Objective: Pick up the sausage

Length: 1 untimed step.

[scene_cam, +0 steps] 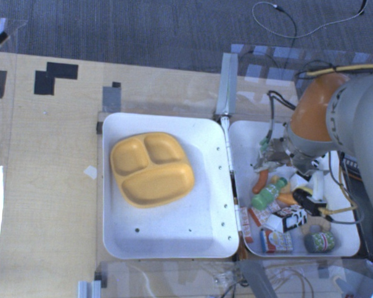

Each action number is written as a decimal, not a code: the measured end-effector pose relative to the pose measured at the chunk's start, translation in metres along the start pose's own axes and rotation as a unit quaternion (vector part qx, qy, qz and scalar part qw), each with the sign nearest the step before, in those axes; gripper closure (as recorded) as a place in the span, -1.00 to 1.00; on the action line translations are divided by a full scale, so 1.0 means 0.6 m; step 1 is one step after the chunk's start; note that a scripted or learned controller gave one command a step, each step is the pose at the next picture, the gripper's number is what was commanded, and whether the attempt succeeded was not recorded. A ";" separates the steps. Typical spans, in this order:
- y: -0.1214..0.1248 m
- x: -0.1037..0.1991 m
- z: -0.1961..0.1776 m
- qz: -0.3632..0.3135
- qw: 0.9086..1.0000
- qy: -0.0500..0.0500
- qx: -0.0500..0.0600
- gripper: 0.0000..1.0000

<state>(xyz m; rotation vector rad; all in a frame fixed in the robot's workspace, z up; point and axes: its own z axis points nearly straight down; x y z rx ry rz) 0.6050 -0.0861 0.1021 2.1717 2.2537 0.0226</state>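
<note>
Gripper reaches down into the right bin at centre right of the frame; whether it is closed or apart cannot be told. The sausage, orange-red, lies just below it among clutter: a green bottle, a cow-patterned item and a can. The left bin holds a yellow divided tray. Both bins rest on a pale wooden bench; grey carpet fills the top.
</note>
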 end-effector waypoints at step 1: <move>0.058 0.141 -0.279 -0.055 0.998 -0.001 0.005 1.00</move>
